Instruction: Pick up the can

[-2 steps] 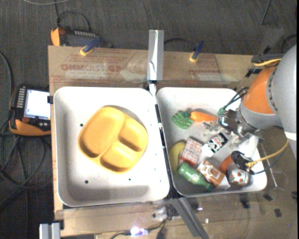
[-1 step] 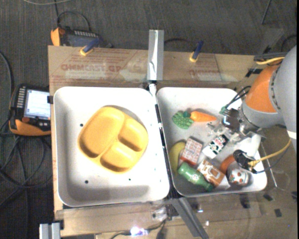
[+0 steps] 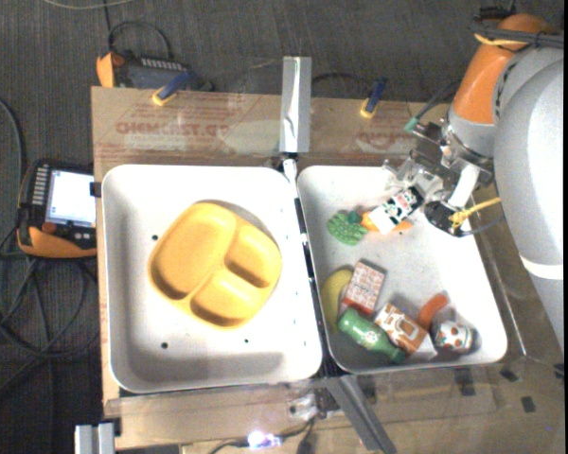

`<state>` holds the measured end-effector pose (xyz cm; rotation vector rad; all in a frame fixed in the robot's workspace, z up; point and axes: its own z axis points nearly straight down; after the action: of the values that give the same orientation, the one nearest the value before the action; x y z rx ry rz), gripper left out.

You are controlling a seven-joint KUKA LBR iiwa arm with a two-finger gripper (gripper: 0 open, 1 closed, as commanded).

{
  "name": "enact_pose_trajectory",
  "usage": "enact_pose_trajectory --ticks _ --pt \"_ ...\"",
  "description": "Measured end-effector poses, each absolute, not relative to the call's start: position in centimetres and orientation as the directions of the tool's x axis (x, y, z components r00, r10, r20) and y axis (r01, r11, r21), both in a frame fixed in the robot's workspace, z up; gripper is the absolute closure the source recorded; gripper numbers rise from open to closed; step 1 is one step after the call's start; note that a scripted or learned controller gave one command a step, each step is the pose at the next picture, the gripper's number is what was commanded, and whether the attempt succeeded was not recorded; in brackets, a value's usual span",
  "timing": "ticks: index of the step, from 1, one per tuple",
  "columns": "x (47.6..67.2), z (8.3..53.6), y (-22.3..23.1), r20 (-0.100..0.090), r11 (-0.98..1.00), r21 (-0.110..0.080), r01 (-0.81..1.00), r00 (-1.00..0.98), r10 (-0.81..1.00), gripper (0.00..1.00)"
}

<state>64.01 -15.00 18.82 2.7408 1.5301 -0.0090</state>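
Seen from above, two white bins sit side by side: the left bin [image 3: 123,348] holds a yellow divided plate [image 3: 218,263], the right bin [image 3: 492,282] a scatter of toy groceries. The gripper [image 3: 412,192] hangs over the right bin's far corner, just beside a small black-and-white carton [image 3: 393,211]; I cannot tell how it is set. The likeliest can [image 3: 454,336], a small printed cylinder, lies in the near right corner, well apart from the gripper, toward the camera.

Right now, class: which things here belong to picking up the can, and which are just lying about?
Job: can, likeliest the round silvery item; gripper.
Lying about: yellow tray, green bottle, patterned box, green toy.
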Motion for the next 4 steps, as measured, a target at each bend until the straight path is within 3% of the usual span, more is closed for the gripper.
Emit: enact_pose_trajectory --ticks 1,2,3,4 --pt "62.5 18.6 -11.9 -0.007 -0.567 -0.002 0.824 0.567 0.824 1.00" --pt "62.5 18.7 -11.9 -0.007 -0.567 -0.001 0.824 0.567 0.824 0.00" --pt "59.4 12.1 -11.6 0.004 -0.444 0.022 0.896 0.444 0.896 0.00" --pt "62.4 15.9 -10.2 -0.004 -0.485 -0.002 0.874 0.485 0.874 0.00"
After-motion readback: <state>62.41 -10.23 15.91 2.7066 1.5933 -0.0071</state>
